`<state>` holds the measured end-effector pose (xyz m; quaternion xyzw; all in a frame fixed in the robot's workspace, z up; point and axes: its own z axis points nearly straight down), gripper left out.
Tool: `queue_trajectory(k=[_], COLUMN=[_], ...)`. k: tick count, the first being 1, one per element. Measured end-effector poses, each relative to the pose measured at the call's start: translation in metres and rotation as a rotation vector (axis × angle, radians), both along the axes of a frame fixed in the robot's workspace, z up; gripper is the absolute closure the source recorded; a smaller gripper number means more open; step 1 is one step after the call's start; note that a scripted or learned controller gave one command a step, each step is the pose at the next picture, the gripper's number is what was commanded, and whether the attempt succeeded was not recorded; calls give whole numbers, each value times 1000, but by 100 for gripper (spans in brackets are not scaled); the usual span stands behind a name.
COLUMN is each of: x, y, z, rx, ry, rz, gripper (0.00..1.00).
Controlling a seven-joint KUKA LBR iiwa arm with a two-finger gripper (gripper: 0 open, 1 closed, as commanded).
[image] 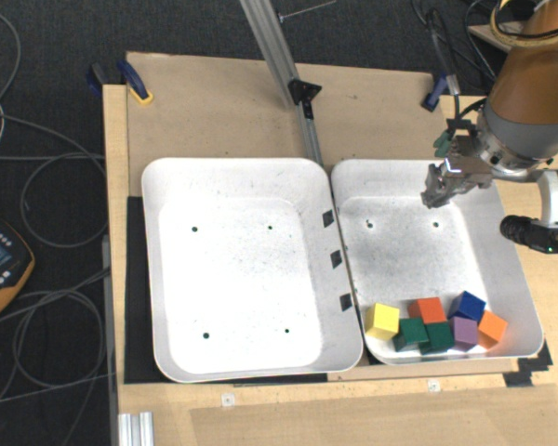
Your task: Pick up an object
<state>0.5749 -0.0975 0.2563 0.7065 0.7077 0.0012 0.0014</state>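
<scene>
The small coloured cubes, any one of which would serve as the object to pick up, are sitting bunched together in the lower right of the frame, along the near wall of the right-hand shallow white bin (502,249). In the cluster are lying a yellow cube (384,320), a red-orange cube (429,308), two green cubes (426,334), a purple cube (465,331), a blue cube (469,304) and an orange cube (492,325), most of them touching their neighbours. They are likely crowding there because the bin slopes toward that edge, and such tight packing is probably leaving little room for fingers to slip between them.

The grey two-finger gripper (439,193) is hanging over the upper part of the same bin, well apart from the cubes, with nothing visible between its fingers. Whether the claw is spread or pressed together I cannot tell, as the fingers are reading as one dark mass at this slant. Above it, the grey arm with its orange band (530,82) is reaching in from the upper right.

The left-hand white bin (158,249) is lying just beside the right one, on the wooden bench (214,110).
</scene>
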Motion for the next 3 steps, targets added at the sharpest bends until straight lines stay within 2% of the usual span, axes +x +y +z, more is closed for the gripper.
queue_trajectory(k=[1, 2, 3], x=[-12, -30, -36], y=[55, 109, 158], z=[7, -10, -17], rx=[3, 4, 3], ry=[4, 7, 7], rz=[5, 4, 5], gripper=[100, 100, 100])
